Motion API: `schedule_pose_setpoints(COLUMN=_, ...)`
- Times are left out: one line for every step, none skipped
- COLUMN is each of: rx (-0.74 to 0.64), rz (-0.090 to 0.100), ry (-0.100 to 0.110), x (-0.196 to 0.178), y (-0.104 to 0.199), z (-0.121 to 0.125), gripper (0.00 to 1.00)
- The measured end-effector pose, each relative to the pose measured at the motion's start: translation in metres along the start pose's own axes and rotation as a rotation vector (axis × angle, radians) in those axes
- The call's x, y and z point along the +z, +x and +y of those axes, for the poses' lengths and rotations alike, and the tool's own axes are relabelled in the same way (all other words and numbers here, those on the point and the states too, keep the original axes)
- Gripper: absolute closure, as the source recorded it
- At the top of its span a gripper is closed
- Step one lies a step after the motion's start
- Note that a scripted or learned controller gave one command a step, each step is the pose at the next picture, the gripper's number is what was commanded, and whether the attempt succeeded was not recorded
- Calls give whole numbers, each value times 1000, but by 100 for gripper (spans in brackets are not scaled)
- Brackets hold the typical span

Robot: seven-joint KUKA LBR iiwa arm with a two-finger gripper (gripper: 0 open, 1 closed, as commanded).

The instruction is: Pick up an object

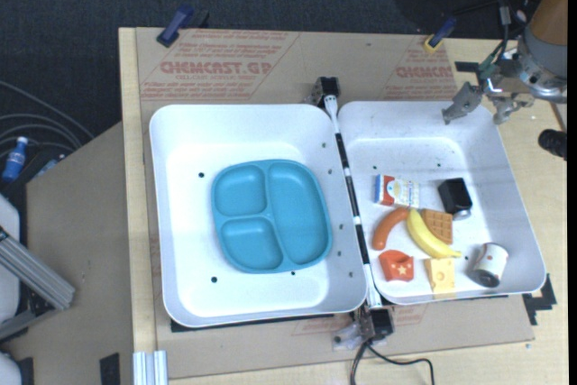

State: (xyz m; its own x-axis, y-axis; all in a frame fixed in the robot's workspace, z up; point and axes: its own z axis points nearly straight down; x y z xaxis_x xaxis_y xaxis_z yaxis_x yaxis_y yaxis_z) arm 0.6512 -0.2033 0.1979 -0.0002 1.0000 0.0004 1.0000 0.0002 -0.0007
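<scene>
The right bin [505,153] holds several small items near its front: a red, white and blue carton [397,190], a black block [455,196], an orange sausage [389,228], a yellow banana [424,234], a brown waffle [441,224], a red piece [397,266], a yellow cheese wedge [442,275] and a small white cup [488,263] on its side. My gripper [480,106] hovers over the bin's far right corner, well behind these items. It is open, with nothing between its fingers.
The left bin [180,149] holds a blue divided plate [270,215]. A black hinge strip [343,167] runs between the bins. Blue clamps [176,24] sit at the board's back edge. Cables lie on the floor at left.
</scene>
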Motion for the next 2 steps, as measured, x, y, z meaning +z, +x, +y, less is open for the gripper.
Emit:
schedule_pose_setpoints(rx=-5, rz=13, ry=3, x=114, y=-14, z=-9, gripper=0)
schedule_pose_setpoints(rx=-2, rz=2, ry=1, x=113, y=37, z=-23, gripper=0)
